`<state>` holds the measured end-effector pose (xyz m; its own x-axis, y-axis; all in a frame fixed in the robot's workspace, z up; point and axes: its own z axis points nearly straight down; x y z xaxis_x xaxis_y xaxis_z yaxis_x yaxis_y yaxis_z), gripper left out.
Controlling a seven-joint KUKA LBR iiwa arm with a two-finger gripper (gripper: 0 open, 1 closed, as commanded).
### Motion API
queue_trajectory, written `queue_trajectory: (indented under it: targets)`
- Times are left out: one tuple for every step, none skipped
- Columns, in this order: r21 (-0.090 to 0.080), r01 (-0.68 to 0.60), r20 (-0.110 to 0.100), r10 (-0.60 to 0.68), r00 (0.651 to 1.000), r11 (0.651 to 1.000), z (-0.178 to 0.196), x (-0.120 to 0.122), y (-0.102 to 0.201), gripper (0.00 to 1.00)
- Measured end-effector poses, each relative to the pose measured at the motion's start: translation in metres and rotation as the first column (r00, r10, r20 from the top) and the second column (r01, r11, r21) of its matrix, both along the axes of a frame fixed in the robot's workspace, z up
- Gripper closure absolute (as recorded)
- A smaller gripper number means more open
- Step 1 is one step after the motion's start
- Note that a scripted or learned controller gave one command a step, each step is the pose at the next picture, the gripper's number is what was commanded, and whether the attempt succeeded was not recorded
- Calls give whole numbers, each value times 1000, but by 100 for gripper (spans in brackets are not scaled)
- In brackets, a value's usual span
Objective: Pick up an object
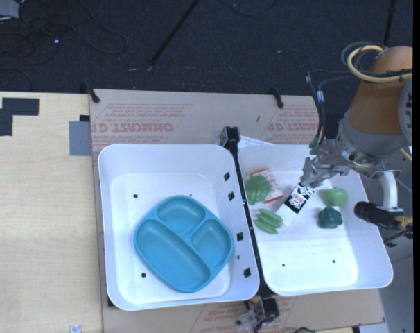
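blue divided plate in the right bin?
No, the blue divided plate lies in the left bin; the right bin holds the small green items and a black-and-white packet.

The bench has a pale wood-grain top. A brown cardboard sheet (printed with red lettering) lies flat on it. Two shallow white bins rest side by side on the cardboard: left bin, right bin.

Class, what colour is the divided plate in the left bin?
Light blue plate, clearest in the camera view.
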<state>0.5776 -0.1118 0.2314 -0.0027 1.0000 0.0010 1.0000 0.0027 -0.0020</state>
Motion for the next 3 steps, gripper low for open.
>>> queue_trajectory:
  targets:
    - [0,-1,0,1,1000,1000,-10,15,54,100]
    - [0,0,-3,0,1000,1000,-16,15,102,100]
    - [-1,1,-1,-1,1000,1000,-23,27,150,100]
